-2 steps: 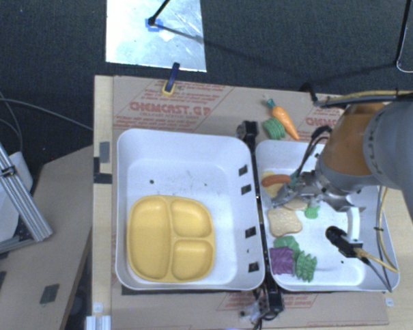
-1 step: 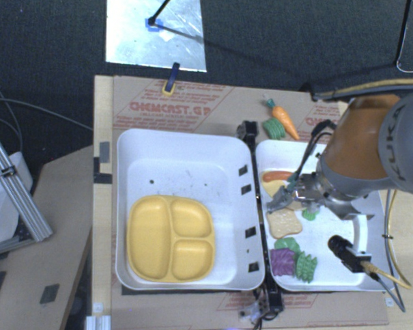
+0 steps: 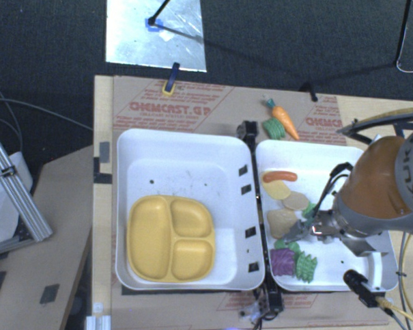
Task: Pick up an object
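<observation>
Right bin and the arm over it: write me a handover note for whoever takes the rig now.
Gripper: low in the right bin, over the tan pieces; finger state unreadable, no object seen in its grasp.
Things: red sausage, yellow slice, purple item and green leafy item lie in the right bin. Yellow divided tray sits in the left bin. Toy carrot lies outside, on the cardboard.
Done: nothing lifted.
Left: grasp and raise one object.

Crowded right bin: food pieces clustered at left wall; open floor along far right side.
</observation>
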Controlling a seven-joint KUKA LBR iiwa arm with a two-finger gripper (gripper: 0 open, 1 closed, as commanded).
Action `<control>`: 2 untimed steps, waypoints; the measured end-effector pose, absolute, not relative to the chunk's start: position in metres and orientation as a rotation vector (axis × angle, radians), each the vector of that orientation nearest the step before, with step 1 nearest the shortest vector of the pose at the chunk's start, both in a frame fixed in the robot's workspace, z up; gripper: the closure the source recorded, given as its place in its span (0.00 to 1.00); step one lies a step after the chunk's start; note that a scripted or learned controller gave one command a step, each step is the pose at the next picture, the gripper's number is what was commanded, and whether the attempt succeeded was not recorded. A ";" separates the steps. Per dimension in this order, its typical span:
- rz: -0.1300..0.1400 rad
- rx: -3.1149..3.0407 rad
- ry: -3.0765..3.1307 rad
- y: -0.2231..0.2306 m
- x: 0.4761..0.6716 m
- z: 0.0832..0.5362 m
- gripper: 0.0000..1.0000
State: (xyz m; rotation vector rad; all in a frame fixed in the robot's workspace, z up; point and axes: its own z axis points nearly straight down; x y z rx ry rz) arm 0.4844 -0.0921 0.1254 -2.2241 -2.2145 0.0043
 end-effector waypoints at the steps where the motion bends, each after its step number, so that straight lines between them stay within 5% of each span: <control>1: -0.014 -2.214 -2.240 -0.032 0.558 0.188 0.00; 2: 0.001 -2.227 -2.214 -0.090 0.484 0.196 0.00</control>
